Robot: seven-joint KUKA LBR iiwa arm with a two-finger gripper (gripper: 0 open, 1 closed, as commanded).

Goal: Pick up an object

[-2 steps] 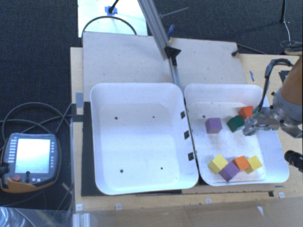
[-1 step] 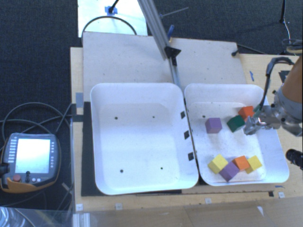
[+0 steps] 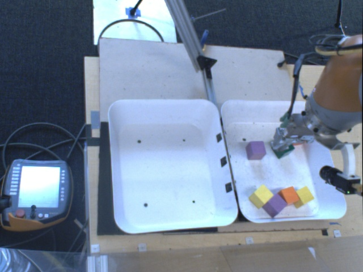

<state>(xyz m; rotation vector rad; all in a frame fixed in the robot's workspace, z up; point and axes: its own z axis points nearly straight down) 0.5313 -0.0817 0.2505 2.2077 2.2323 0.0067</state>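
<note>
Wooden bench [image 3: 170, 239] seen from above at a slant, standing on dark carpet, with two shallow white bins side by side on it.

Nearest the viewer, at the front of the right bin [image 3: 334, 208], four small blocks sit in a loose cluster: a yellow block [image 3: 261, 196] on the left, a purple block [image 3: 274, 204] touching it, an orange block [image 3: 289, 195] just behind that, and a second yellow block [image 3: 304, 195] at the right end. Off the bench to the left, on the floor, lies a handheld control pad [image 3: 35, 194] with a pale screen and a looping black cable.

The left bin [image 3: 170, 163] takes up the middle of the bench.

Further back in the right bin, a lone purple cube [image 3: 256, 150] sits near the middle — apart from the front cluster. Just to its right is the gripper [image 3: 282, 145], at the end of a grey arm [image 3: 334, 95] with an orange band, reaching in from the right. A small green object [image 3: 283, 150] shows at the fingertips, low over the bin floor; whether the fingers are clamped on it or merely above it cannot be told from this angle.

Behind the bins lies a pale board [image 3: 147, 67], and a slanted metal pole [image 3: 184, 21] rises from the gap between the bins toward the top — beside a white sheet [image 3: 113, 4] on the carpet.
</note>
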